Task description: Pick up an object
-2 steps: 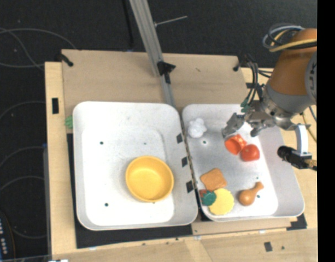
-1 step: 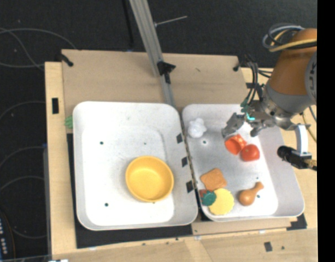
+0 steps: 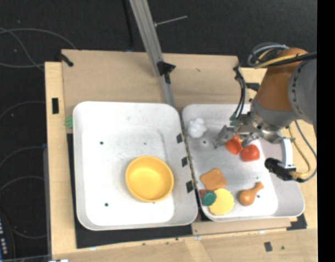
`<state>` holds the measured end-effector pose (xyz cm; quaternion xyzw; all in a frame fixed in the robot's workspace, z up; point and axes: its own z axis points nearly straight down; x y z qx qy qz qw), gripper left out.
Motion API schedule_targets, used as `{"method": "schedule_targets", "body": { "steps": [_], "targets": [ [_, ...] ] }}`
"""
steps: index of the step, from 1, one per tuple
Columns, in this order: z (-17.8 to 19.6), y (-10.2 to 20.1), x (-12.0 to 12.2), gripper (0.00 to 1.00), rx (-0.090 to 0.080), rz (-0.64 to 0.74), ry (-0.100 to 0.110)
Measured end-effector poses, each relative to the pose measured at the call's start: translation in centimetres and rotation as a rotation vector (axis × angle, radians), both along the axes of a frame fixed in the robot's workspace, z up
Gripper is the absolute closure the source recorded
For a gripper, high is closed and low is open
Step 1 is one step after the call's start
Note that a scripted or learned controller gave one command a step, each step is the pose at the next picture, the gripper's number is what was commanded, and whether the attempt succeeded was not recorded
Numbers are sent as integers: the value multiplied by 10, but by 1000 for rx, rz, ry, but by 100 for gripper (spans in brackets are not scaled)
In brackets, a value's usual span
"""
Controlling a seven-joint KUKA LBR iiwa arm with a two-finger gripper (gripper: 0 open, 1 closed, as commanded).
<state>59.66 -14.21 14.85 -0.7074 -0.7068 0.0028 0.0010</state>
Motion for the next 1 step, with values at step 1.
{"method": "schedule_targets", "body": {
  "steps": [1],
  "targets": [
    [-35,-1,1,0,2,0,-9]
  ]
}}
